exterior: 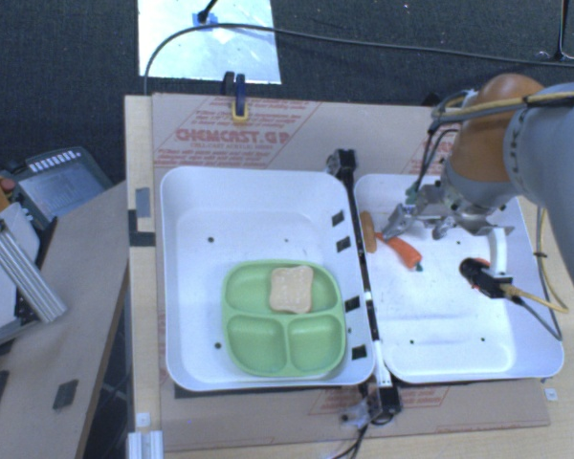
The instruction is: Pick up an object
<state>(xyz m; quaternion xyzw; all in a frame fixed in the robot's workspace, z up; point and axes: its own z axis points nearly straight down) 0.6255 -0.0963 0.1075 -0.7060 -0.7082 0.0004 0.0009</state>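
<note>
Item 1: carrot [406, 251]. Orange and short, it is lying flat on the floor of the right bin [459, 352], just beside the tool [419, 226] on its camera-facing side and slightly to its left. It is slanting, with its upper end pointing toward the tool's left tip. Whether the two are touching cannot be told.

Item 2: tool. It is hanging low over the far part of the right bin, on the grey arm [545, 151] that is reaching in from the right, with the orange band [493, 127] sitting above it. Nothing is showing inside it. Whether it is open or closed cannot be told.

Item 3: sausage [367, 231]. Brownish, it is lying to the left of the tool, beyond the carrot and close to the right bin's left wall. It is running roughly along that wall.

Item 4: left bin [191, 256]. It is sitting well to the left of the tool, side by side with the right bin.

Item 5: green plate [268, 347]. It is resting in the near part of the left bin, and it has three compartments.

Item 6: slice of bread [292, 289]. It is lying in the plate's large far compartment.

Item 7: cardboard sheet [268, 132]. Printed in red, it is lying under both bins on the desk [139, 161].

Item 8: yellow clamp [239, 103]. It is gripping the sheet's far edge, far left of the tool.
</note>
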